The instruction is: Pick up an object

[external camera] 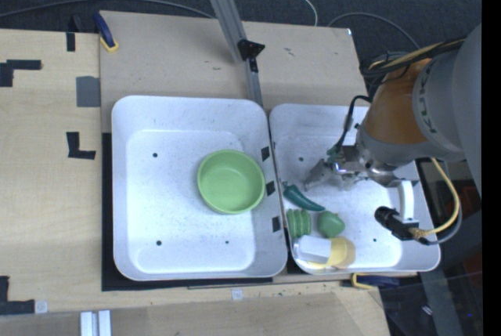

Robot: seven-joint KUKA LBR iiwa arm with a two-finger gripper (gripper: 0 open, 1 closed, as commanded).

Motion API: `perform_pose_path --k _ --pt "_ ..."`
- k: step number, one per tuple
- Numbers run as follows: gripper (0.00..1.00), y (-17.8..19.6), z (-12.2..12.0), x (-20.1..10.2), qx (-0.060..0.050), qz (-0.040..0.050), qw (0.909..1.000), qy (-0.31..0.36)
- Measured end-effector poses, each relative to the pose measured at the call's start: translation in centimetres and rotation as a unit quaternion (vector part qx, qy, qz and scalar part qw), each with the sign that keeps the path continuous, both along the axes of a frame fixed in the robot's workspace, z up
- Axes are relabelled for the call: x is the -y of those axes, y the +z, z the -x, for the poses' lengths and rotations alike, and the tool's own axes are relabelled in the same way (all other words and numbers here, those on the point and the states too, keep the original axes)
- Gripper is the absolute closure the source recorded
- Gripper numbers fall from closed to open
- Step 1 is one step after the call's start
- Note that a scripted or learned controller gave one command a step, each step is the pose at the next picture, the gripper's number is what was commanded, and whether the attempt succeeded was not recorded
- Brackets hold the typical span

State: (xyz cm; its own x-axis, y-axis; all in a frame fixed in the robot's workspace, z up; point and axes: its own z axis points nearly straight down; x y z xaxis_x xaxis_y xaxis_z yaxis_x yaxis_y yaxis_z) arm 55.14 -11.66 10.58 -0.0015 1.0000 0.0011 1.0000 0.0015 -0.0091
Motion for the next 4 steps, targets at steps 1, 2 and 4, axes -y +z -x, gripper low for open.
perform_pose_path --k 1,2,4 --pt "0.0 -1.7 0.0 0.0 0.004 0.001 1.0 0.0" --pt "1.0 -0.7 0.0 -0.1 0.003 0.0003 1.0 0.0" --pt "1.0 11.1 -0.4 -1.2 0.007 0.0011 1.0 0.0"
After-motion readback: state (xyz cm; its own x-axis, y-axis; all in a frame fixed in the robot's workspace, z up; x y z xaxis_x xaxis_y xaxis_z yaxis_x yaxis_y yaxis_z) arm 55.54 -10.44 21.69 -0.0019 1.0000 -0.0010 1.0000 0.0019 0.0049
